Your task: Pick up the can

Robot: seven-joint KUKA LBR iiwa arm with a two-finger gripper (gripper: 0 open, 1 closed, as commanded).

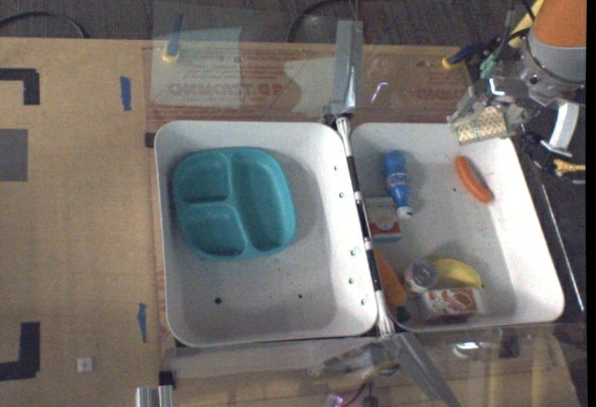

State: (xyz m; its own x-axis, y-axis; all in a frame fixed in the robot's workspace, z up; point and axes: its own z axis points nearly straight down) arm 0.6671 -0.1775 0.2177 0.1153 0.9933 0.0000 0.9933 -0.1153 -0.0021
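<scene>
camera view: can [445, 297] lies at lower right, in right bin [531, 210] beside banana [458, 272]. gripper [486, 121] hovers upper right; jaw state unclear. approach step; next needs descent toward can.

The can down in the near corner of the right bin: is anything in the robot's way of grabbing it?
Yes. The can lies on its side with a banana resting against its upper side and a carrot close to its left. The tool is over the bin's far edge, apart from it.
</scene>
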